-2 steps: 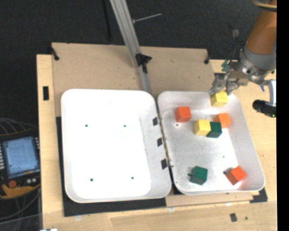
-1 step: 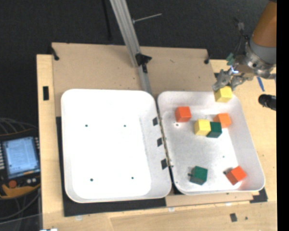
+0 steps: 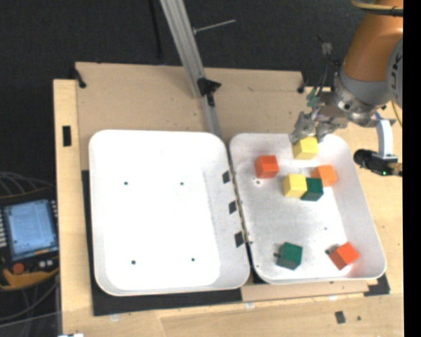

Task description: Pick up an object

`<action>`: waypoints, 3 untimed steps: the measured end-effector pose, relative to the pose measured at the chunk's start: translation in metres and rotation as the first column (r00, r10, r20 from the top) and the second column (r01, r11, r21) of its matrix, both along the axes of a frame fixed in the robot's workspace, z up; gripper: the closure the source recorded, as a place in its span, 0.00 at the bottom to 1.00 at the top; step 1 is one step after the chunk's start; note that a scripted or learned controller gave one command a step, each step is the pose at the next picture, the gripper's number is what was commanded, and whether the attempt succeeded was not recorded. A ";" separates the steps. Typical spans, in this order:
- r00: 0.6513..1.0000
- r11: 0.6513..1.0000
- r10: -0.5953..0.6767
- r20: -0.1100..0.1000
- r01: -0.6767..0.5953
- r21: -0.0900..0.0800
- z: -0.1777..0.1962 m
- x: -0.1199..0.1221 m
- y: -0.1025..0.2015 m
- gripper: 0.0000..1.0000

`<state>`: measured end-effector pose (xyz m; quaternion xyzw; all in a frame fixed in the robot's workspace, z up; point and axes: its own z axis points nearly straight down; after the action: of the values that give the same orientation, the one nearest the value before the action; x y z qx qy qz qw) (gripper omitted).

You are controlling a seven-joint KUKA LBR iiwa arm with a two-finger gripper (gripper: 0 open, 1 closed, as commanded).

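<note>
Pale wood makes up the bench [image 3: 67, 209], set against a dark floor that fills the top of the frame, and two shallow white bins sit side by side on it. At the left, the left bin [image 3: 158, 213] has a few small dark dots on its floor. To the right, the right bin [image 3: 351, 216] carries all the blocks.

From the upper right corner the arm [image 3: 372, 48] reaches in, orange above and grey at the wrist, and its gripper [image 3: 312, 133] hangs over the upper edge of the right bin. A yellow cube [image 3: 306, 148] sits directly under the fingertips, touching or nearly touching them. Whether the fingers actually clamp it, or whether it stands on the bin floor, cannot be told from this angle.

Left of that cube lies an orange cube [image 3: 267, 166]. Below the gripper a tight cluster forms: a second yellow cube [image 3: 294, 185] touching a dark green cube [image 3: 313, 189], with a small orange cube [image 3: 327, 175] just beside them at the upper right. Toward the lower edge of the bin a green cube [image 3: 289, 255] stands alone, and a red-orange cube [image 3: 343, 255] sits near the lower right corner.

A metal rail [image 3: 186, 44] slants down from the top centre to the gap between the bins. At the far left edge rests a handheld pendant [image 3: 24, 234] with a lit screen.
</note>
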<state>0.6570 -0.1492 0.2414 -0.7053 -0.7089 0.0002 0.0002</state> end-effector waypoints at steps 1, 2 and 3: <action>1.000 1.000 0.002 0.001 -0.002 0.002 0.007 -0.017 0.057 1.00; 1.000 1.000 0.002 0.000 -0.002 0.002 0.015 -0.028 0.104 1.00; 1.000 1.000 0.003 -0.001 -0.003 0.002 0.022 -0.041 0.158 1.00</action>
<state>0.6158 0.0090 0.2634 -0.7044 -0.7099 -0.0001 0.0014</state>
